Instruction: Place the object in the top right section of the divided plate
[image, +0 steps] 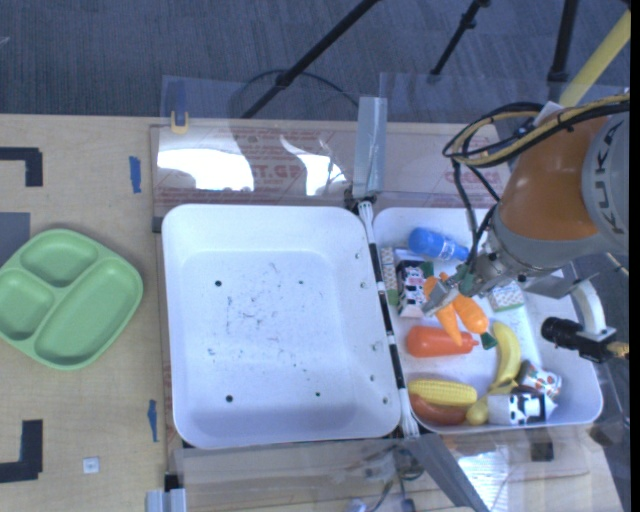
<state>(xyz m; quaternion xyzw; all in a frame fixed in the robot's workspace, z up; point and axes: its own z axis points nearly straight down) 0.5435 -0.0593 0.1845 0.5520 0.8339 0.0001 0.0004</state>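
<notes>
The green divided plate (118, 262) lies on the wooden bench at the far left, outside both bins, with nothing in its three sections. My gripper (452, 291) is down in the right bin (590, 400), low over a pile of toy food. It hangs just above an orange carrot (470, 316) and beside a small cow-patterned carton (411, 284). A small orange piece (433, 290) shows at the gripper's left tip. The wrist hides what lies directly under it.
The right bin also holds a blue item (435, 243), a red-orange pepper (438, 343), a banana (508, 354), a corn cob (442, 391) and a black-and-white toy (527, 406). The left bin (200, 230) sits between the right bin and the plate.
</notes>
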